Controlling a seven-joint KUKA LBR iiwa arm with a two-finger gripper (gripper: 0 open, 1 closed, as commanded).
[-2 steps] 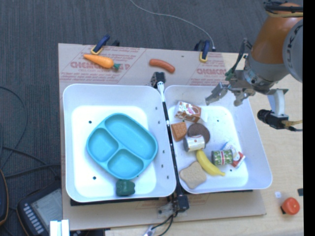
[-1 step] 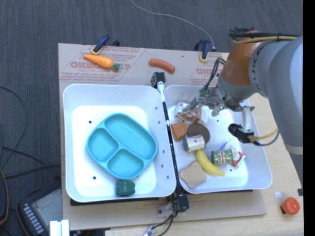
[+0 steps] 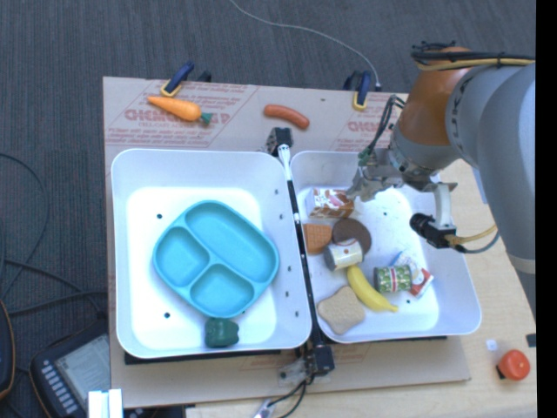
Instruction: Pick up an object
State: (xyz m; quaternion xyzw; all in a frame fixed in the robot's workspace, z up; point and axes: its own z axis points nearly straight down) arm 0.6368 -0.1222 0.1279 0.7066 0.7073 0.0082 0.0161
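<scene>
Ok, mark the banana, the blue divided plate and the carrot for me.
banana (image 3: 369, 289): camera view, middle of its yellow curve, right bin.
blue divided plate (image 3: 215, 257): camera view, ridge where its three compartments meet, left bin.
carrot (image 3: 177, 108): camera view, orange body, on the cardboard behind the bins.

in the right bin (image 3: 452, 316) i see a heap of toy food: a yellow banana (image 3: 369, 289) lying slantwise, a slice of bread (image 3: 340, 311) flat just below it, a green can (image 3: 393, 279) on its side beside the banana, a brown round cookie (image 3: 352, 232), a small white cup (image 3: 345, 254) touching it, an orange wafer (image 3: 318, 236), and a printed packet (image 3: 332, 202) near the top.
</scene>
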